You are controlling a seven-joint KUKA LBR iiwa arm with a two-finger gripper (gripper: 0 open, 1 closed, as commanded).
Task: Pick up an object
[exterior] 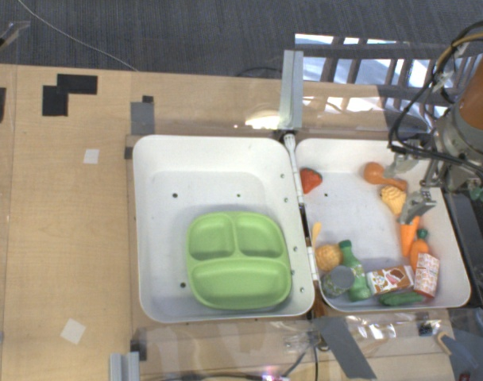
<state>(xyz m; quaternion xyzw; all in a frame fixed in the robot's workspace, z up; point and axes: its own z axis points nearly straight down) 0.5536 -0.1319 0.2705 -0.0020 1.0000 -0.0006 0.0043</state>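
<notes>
**Gripper low over crowded right bin**

The gripper (419,199) hangs in the right bin (349,213), just above a carrot (411,235) and beside a yellow toy (394,200). I cannot tell whether its fingers are spread. The toys crowd together, so a grasp may slip or nudge neighbours.

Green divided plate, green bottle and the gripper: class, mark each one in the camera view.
Green divided plate (238,259): camera view, on the ridge between its compartments.
Green bottle (353,272): camera view, on its body.
Gripper (421,205): camera view, between its fingertips, above the carrot (408,234).
</notes>
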